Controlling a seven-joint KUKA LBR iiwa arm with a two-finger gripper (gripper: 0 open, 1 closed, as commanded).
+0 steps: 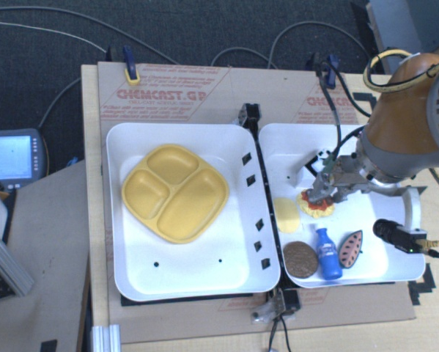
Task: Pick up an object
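Note:
My gripper point(320, 193) is down in the right bin point(292, 147), right over a small red and yellow toy food piece point(318, 208) that pokes out below it. The fingers touch or nearly touch that piece; I cannot tell whether they close on it. A pale yellow block point(286, 214) lies just to the left. Near the bin's front edge lie a brown round cookie point(300, 259), a blue bottle point(327, 253) and a pink watermelon-like slice point(349, 248).
The left bin point(131, 262) holds a yellow divided plate point(175, 192). A black divider with clips point(259, 196) runs between the bins. The arm's grey and orange body point(410, 123) hangs over the right bin's far right side.

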